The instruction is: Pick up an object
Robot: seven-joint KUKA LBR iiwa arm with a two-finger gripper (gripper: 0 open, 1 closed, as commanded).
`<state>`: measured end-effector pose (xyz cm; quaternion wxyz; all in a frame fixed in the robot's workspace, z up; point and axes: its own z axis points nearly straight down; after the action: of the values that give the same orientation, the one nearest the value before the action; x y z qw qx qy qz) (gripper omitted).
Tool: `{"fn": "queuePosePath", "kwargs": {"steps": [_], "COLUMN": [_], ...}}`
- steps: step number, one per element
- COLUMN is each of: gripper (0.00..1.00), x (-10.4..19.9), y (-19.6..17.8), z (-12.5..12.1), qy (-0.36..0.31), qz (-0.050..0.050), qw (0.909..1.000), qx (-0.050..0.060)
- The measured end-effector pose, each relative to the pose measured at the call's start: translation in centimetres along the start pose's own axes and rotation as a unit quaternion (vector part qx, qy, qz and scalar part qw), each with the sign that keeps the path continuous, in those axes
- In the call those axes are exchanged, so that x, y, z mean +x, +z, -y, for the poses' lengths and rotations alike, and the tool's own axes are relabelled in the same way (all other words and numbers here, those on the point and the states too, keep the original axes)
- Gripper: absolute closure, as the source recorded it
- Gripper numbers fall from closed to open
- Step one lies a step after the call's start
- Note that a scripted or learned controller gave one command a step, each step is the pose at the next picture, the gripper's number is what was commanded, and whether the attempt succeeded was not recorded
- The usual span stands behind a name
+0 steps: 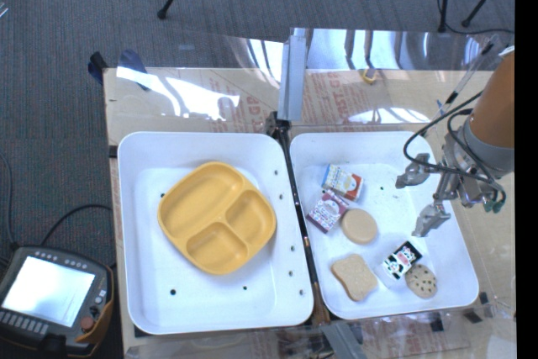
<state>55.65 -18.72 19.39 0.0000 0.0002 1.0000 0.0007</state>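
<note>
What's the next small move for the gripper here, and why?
Probably lower toward the black-and-white carton. The gripper hangs open above the right bin with nothing between its fingers, and that carton lies nearest below it.

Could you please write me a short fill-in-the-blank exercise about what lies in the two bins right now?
1. The yellow divided plate lies in the ____ bin.
2. The plate has ____ compartments.
3. The tool hangs over the ____ bin.
4. The chocolate-chip cookie lies beside the ____-patterned carton.

Missing words: left; three; right; cow
</note>
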Motion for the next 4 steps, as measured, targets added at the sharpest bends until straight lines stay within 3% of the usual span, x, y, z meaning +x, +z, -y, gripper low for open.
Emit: {"fn": "queuePosePath", "kwargs": {"steps": [1,2,3,4], "gripper": [0.0,0.0,1.0,1.0], "x": [2.4,2.8,2.7,7.1], "y": [8.0,10.2,9.3,-0.3], "z": [-1.9,-4.1,-4.4,-7.7], "qy": [0.138,0.294,0.291,0.374], "qz": [0.012,0.005,0.004,0.002], "qw": [0.9904,0.9559,0.9568,0.9275], "qx": [0.002,0.001,0.001,0.0]}}
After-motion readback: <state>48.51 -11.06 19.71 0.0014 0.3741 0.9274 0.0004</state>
